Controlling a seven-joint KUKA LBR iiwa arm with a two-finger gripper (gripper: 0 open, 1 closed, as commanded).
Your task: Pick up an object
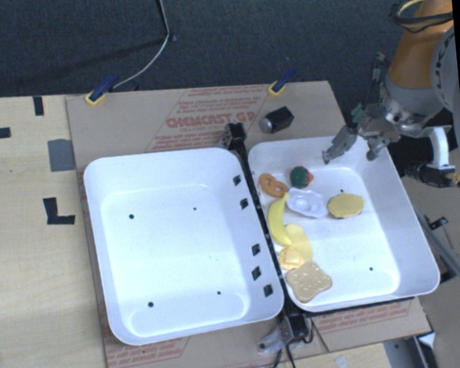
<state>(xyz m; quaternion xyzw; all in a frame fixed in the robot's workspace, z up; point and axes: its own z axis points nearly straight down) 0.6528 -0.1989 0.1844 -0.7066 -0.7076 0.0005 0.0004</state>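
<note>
The tool (354, 144) hangs over the far right corner of the right bin (396, 228), its two fingers spread wide with nothing between them. In that bin, toward its left wall, lie a pretzel (273, 185), a green ball (300, 176), a white wrapper (306, 204), a yellow disc (345, 205), a banana (277, 223), a yellow lump (296, 249) and a cracker (308, 281). The left bin (171, 241) sits beside it on the desk (25, 239).

Toy foods (303, 233) clustered in right bin's (385, 281) left half: banana (277, 221), cracker (307, 281), pretzel (273, 185).
</note>
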